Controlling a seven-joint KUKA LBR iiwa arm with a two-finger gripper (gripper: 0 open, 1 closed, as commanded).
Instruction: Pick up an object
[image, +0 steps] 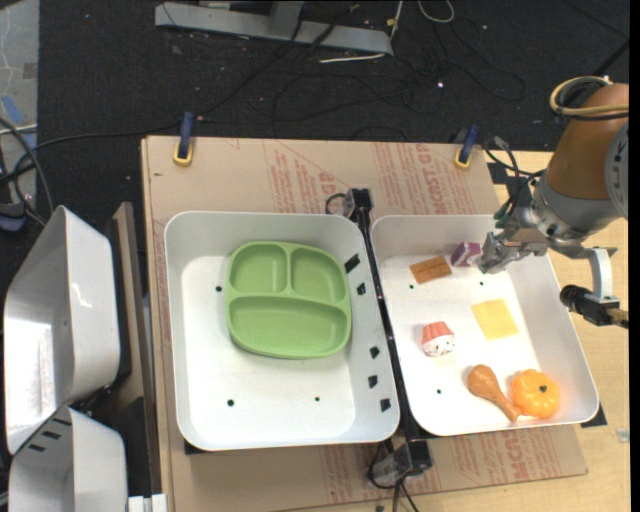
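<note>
Camera view showed the gripper (497, 256) near the right bin's (570, 330) far edge, just beside a purple block (465, 252); its grip state was unclear.

bins (200, 330) 2 | green tray (290, 300) 1 | toy foods (496, 320) 6

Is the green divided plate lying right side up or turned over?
Right side up: the green divided plate shows its three hollow compartments facing up, flat in the left bin.
</note>
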